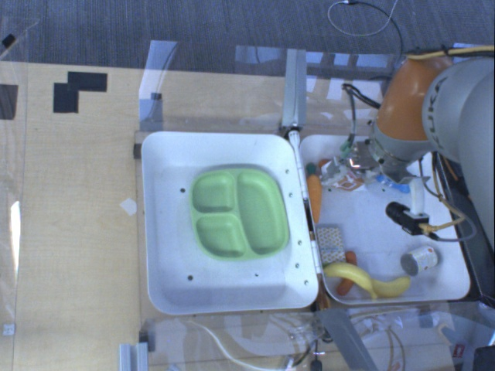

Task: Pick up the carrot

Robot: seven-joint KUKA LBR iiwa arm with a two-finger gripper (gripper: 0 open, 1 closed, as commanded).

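Item: slender orange carrot, lying along the left wall of the right shallow white bin. Two-finger gripper hovered just beside it; finger state indiscernible. Carrot not yet lifted; pick outstanding.

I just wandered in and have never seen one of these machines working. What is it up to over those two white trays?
A grey and orange robot arm is reaching into the right bin. Its tool hangs over the bin's far left corner, close to the carrot, which lies along the left wall, not lifted. A banana, a small cup and other bits also lie there. The left bin holds a green divided plate.
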